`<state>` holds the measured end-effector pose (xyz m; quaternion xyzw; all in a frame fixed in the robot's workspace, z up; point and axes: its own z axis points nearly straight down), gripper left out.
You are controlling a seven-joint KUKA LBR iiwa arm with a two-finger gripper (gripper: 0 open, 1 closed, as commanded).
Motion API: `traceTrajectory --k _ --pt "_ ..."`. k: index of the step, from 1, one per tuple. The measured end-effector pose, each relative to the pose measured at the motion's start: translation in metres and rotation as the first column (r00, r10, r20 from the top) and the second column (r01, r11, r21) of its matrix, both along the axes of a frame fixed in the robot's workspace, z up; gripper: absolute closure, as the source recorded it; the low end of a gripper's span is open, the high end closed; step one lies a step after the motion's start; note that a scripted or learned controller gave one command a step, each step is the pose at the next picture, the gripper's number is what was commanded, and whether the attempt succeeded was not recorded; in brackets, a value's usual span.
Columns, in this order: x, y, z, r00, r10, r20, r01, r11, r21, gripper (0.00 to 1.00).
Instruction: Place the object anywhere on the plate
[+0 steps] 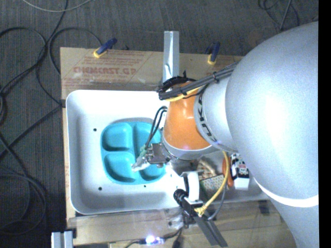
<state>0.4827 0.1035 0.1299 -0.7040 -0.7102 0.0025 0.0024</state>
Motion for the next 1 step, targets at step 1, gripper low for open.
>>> traceTrajectory --k 1 --pt "0.0509 0.0178 0.0694 0.872 -0.490 0.005 0.490 0.872 -0.009 0.00"
